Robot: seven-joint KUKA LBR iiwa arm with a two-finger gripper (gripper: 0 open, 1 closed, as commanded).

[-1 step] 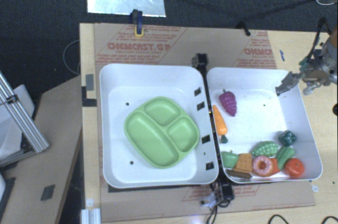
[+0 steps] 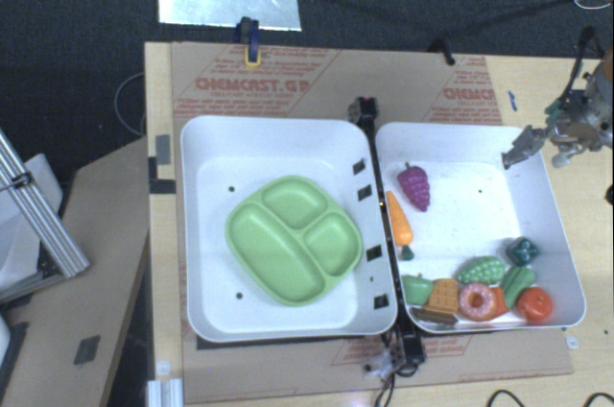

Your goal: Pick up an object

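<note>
The claw [image 2: 537, 149] hovers spread and unladen at the frame's right edge; approach underway, next descending toward the grapes [image 2: 414, 185].

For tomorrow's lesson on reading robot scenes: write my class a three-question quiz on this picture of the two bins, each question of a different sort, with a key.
1. True or false: the green divided plate lies in the left bin.
2. Which toy lies along the right bin's left wall? A) the orange carrot B) the pink donut C) the red tomato
3. Fill in: the purple grapes lie in the ___ bin.

Key: 1 true. 2 A. 3 right. The gripper hangs over the right bin's far right corner, apart from all the toys.
</note>
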